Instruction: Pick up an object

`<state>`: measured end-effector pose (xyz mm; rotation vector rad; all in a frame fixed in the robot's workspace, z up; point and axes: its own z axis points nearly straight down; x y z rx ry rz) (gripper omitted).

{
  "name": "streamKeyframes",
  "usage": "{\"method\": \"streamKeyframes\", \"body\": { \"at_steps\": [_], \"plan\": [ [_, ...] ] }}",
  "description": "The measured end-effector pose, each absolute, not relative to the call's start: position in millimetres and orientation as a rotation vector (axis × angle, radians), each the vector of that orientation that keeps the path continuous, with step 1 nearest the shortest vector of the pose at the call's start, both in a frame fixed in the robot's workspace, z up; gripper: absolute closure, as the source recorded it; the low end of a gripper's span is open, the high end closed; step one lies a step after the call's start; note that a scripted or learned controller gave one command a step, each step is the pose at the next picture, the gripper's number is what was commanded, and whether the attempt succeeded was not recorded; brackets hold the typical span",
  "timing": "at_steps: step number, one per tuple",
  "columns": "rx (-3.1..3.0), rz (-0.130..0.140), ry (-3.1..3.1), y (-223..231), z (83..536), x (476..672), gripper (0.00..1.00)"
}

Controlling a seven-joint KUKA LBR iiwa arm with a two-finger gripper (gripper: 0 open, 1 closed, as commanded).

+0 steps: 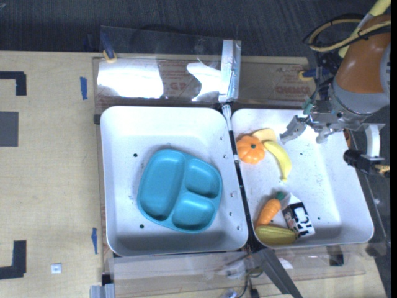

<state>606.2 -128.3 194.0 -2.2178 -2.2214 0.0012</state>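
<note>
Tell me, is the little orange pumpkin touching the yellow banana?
Touching. The camera view shows the pumpkin pressed against the banana's upper end, with no white bin floor between them.

Light wood bench [43, 185], black square marks and bits of blue tape on left part. Two shallow white bins sit right on it, touching side by side: left bin [118, 129], right bin [322, 185]. Behind bins, brown cardboard strip [273, 85] with shiny clear plastic sheet [161, 73] along back edge

Grey arm [363, 98] (orange band, yellow cable)
</note>
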Motion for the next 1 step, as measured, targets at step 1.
{"method": "streamKeyframes", "body": {
  "at_steps": [1],
  "plan": [
    [-2.353, -0.005, -2.085, -75.8, 214.1, 627.4, 0.0]
  ]
}}
